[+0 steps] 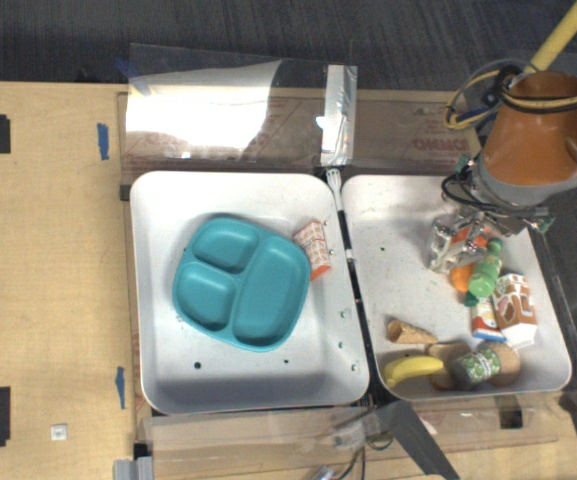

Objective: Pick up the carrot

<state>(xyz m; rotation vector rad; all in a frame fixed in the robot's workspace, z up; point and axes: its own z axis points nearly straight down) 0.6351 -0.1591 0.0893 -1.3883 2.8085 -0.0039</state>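
The carrot point(465, 277) is a small orange piece with a green top point(486, 274); it lies in the right bin point(398, 208), towards its far right side. My gripper point(454, 245) reaches down from the orange-banded wrist point(534, 138) and sits directly over the carrot's orange end, touching or nearly touching it. The metal gripper parts and cables hide part of the carrot, so whether it is held is unclear.
Near the carrot lie a red-and-white carton point(509, 314), a green can point(478, 366), a brown lump point(506, 359), a banana point(413, 370) and a cone point(410, 331). The left bin point(158, 208) holds a teal divided plate point(240, 281) and a small packet point(314, 247).
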